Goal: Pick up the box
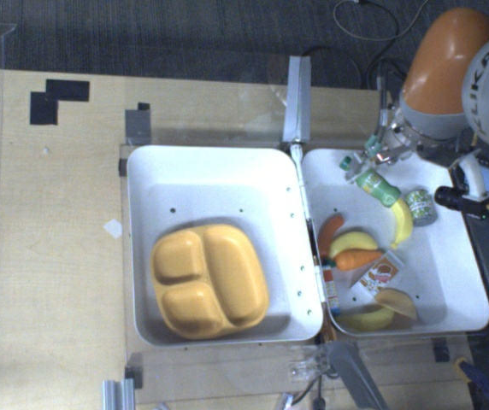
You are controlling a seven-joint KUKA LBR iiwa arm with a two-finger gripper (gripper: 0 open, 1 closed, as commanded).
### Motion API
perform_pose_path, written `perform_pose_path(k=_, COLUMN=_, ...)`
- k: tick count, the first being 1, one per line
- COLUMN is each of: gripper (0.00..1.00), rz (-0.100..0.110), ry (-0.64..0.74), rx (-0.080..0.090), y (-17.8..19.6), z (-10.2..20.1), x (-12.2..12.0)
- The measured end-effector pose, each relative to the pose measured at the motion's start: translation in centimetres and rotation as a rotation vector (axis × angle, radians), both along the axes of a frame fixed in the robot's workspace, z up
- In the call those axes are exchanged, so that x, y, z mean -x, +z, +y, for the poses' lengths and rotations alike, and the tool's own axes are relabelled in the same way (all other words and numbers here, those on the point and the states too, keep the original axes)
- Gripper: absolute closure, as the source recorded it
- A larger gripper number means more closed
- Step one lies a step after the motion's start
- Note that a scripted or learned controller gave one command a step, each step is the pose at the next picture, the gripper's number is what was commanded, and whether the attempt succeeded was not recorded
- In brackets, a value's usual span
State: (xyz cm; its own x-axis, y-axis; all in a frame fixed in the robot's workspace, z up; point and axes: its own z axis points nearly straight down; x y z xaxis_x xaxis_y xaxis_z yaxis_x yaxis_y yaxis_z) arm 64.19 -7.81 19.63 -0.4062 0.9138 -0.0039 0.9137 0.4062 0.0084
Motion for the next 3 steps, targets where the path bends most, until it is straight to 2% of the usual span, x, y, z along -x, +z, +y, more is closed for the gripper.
perform_pose_path(k=1, gripper=1.00, rz=-0.007, ry=0.004, rx=0.000, y=1.2, z=0.1, x=-0.2)
perform_pose_path(k=2, gripper=1.00, rz=0.001, ry=0.101, rx=0.001, y=-10.3, z=-1.9, x=3.0)
perform_pose_path(k=3, gripper=1.00, rz=-0.002, ry=-0.172, rx=0.000, y=-10.8, z=-1.5, x=2.0)
